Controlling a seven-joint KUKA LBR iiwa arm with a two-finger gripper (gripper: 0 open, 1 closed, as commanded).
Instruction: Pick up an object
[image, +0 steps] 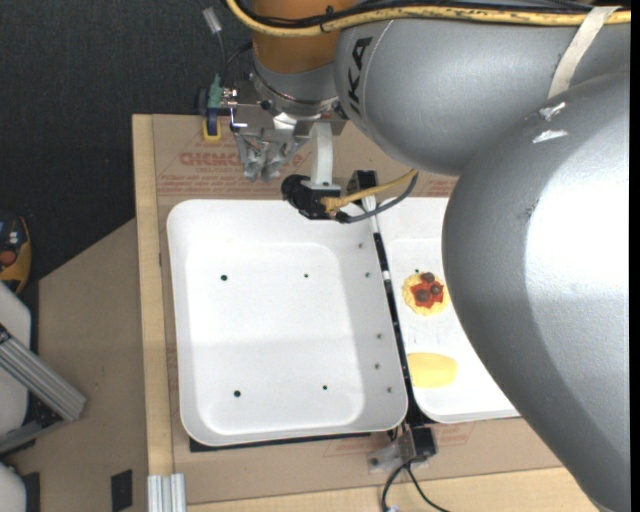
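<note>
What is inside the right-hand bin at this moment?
In the right bin lie a yellow piece and a small yellow item with red topping. The arm covers the bin's far and right parts, so anything lying there is hidden.

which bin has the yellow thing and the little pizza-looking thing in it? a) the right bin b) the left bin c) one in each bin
a, since the yellow object and the small round piece with red topping both lie in the right bin, beside the divider with the left bin.
</note>
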